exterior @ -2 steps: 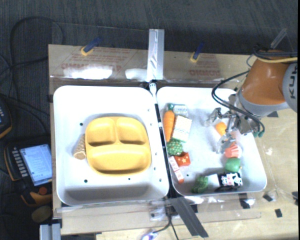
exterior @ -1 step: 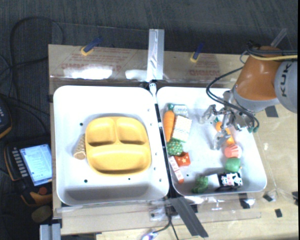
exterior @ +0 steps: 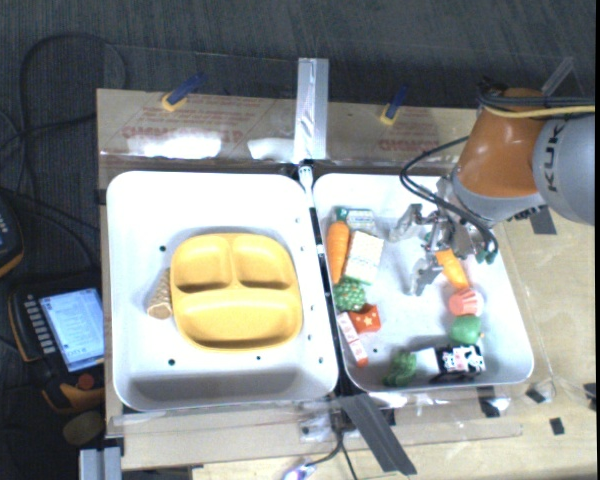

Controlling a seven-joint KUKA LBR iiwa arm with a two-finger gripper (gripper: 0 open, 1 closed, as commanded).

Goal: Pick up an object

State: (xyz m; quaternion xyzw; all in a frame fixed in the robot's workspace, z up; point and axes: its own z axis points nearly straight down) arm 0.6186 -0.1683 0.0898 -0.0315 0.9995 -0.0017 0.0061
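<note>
The gripper hangs over the right bin's far edge; whether its fingers are apart, I cannot tell. To lift the orange piece beside it, centre first, then descend straight.

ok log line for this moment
arm: over right white bin | gripper: above bin floor, beside small orange toy piece | yellow divided tray: left bin

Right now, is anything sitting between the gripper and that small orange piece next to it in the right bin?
Nothing visible. The gripper hangs just left of the orange piece, with bare bin floor around them.
</note>
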